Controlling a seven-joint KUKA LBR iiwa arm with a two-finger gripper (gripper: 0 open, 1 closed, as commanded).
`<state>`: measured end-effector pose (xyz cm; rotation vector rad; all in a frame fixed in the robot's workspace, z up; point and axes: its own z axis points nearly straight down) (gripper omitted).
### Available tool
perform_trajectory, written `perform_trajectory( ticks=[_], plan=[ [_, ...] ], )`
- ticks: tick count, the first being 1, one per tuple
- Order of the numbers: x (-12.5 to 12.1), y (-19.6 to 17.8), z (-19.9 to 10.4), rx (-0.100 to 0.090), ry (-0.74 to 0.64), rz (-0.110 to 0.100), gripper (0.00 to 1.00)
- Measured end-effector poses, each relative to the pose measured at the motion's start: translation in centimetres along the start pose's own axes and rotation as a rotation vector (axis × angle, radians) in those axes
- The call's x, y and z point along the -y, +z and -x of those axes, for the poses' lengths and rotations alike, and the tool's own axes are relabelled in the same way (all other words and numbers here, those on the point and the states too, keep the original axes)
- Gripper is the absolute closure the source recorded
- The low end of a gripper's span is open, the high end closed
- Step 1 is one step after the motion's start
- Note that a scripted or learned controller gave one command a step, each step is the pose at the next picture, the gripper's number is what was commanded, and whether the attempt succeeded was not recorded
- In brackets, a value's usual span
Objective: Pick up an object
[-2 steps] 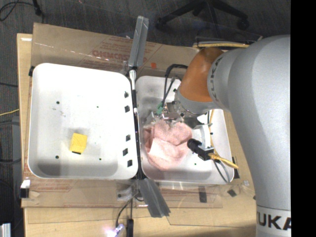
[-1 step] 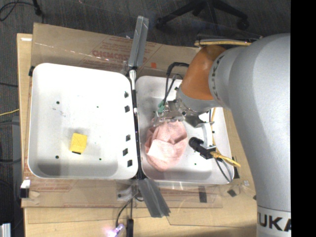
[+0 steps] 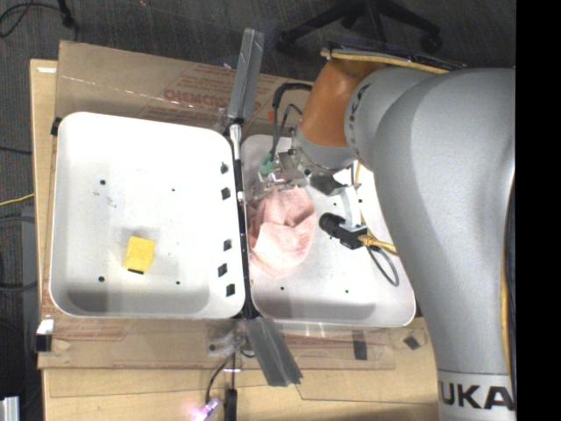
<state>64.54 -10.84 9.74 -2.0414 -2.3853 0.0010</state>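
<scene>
A pale pink cloth-like object (image 3: 282,228) lies crumpled in the right bin (image 3: 351,310), close to the divider. My gripper (image 3: 272,172) is low over the cloth's upper edge, near the right bin's back left corner, and the orange-banded wrist hides its fingers. A small yellow block (image 3: 139,254) sits in the left bin (image 3: 96,147), toward its front left.
A grey metal divider bar (image 3: 244,86) runs between the two bins. Black and yellow cables with a black connector (image 3: 344,230) hang beside the cloth on the right. The arm's big grey body covers the right bin's right side. Cardboard lies under both bins.
</scene>
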Motion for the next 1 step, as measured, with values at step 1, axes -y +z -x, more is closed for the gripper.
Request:
perform_trajectory(
  ticks=[1],
  plan=[
    [-2.18, -9.5, -6.74, 0.001, 0.138, 0.0, 1.0]
  ],
)
